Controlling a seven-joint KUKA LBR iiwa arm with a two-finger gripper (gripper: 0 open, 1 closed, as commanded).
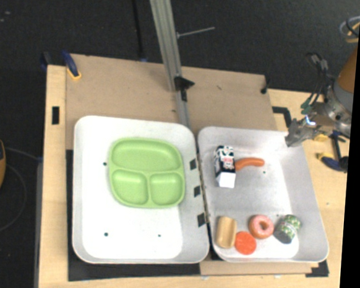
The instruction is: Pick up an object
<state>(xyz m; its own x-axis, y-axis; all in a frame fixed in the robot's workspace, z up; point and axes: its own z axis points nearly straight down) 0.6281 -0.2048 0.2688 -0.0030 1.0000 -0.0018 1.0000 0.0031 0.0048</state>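
- Camera view: arm comes in from the right; gripper (296, 132) sits at the top right corner of the right bin (307, 187), over its rim, well apart from every object.
- Jaws: can't tell if they're spread or pressed together, too small and blurred. Nothing visible between them.
- Right bin contents: small black-and-white carton (225, 165) near the top left, with an orange carrot-like piece (250, 163) touching its right side.
- Along the bin's near edge, a tan cylinder (225, 231), a red round piece (245, 243), a pink donut (261, 226) and a green-speckled ball (287, 228), all packed close together.
- Left bin (86, 226) holds a green divided plate (147, 172), lying flat.
- Both bins sit on the counter (54, 161).
- Progress, my read: nothing picked yet. All candidates lie in the bins; the whole approach, descent, grasp and lift are left.
- Nearest target looks like the carton and carrot pair; the near-edge cluster is crowded, so a clean pinch there looks harder.
- Hard to see: most of the arm is cut off at the right edge, only the wrist end shows. Can't tell gripper height above the bin. Identity of the speckled ball and the tan cylinder is uncertain.
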